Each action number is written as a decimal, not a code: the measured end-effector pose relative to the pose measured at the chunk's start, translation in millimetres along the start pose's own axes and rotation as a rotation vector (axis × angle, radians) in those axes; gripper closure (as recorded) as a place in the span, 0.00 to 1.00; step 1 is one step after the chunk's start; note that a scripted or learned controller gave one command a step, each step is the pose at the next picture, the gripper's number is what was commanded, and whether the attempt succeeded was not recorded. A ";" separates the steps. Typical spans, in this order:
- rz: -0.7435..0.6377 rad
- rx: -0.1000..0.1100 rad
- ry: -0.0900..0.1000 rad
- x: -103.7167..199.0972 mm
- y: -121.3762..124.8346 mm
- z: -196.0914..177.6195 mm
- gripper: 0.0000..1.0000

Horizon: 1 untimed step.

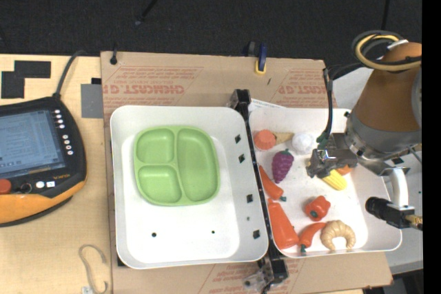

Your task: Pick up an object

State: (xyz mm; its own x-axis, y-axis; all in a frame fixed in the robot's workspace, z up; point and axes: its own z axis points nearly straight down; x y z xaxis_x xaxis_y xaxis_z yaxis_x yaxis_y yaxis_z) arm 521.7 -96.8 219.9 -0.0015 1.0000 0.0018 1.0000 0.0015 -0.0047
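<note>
The right bin [375,239] holds several toy foods: a purple grape bunch [281,163], a white ball-like item [302,142], an orange-pink piece [265,140], a red pepper [318,206], an orange carrot [282,223], a red chili [270,183], a tan croissant [337,233] and a yellow corn cob [335,180]. My gripper [324,163] hangs low over the bin's right half, just above and left of the corn cob. Its dark fingers blur together against the bin.
The left bin [131,231] carries a green three-compartment plate [176,165]. A black divider rail [249,175] runs between the bins. A teach pendant [34,158] lies on the bench at far left. Cardboard [172,82] backs both bins.
</note>
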 end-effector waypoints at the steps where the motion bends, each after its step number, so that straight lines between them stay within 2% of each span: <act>1: 0.000 0.000 0.000 45.0 -0.7 2.0 1.00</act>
State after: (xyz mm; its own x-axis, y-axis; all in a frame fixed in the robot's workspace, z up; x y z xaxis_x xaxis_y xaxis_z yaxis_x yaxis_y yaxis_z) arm 520.9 -51.9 218.0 -0.0010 1.0000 0.0015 1.0000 0.0010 -0.0044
